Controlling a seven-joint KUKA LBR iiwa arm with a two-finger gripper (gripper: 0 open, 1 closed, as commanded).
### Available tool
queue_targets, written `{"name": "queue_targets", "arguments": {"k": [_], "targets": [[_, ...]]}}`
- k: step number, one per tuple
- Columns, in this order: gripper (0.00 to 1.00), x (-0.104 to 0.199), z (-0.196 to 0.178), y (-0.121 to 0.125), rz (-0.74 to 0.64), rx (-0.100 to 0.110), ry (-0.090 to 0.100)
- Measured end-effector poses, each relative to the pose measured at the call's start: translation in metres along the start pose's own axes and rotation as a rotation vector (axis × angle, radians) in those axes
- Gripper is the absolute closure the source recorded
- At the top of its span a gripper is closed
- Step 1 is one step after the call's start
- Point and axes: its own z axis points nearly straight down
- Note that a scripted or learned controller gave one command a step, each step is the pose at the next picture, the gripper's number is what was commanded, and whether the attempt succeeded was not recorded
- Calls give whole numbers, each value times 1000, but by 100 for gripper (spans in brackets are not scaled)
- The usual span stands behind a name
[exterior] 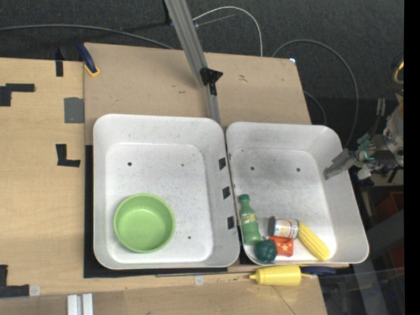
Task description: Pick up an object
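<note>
Camera view, biggest first: tan wooden tabletop (164, 77) carrying two shallow white plastic bins side by side. Left white bin (157, 126) holds a round lime-green plastic bowl (144, 222) in its near-left corner. Right white bin (282, 136) has the pickable stuff bunched in its near corner: green plastic bottle (249, 218) lying along the left wall, yellow toy corn cob (313, 241) toward the right, small red-labelled tin can (285, 228) between them, dark green round lump (266, 251) at the front edge, touching a small red piece (283, 245). Yellow squeeze bottle (278, 275) lies outside on the tabletop, just in front of that bin. Robot gripper (341, 163) sits at the right bin's far-right rim, well apart from the cluster; whether the jaws are wide or narrow, cannot tell. Nothing seen between them. Step: approach, grasp not yet begun. Next move likely needs travel toward the near corner, then a descent on one item; tight clutter there risks a miss.
</note>
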Motion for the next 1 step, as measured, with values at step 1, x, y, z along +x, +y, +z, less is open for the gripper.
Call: {"name": "queue_targets", "arguments": {"k": [1], "targets": [[0, 0, 0, 0, 0, 0, 0]]}}
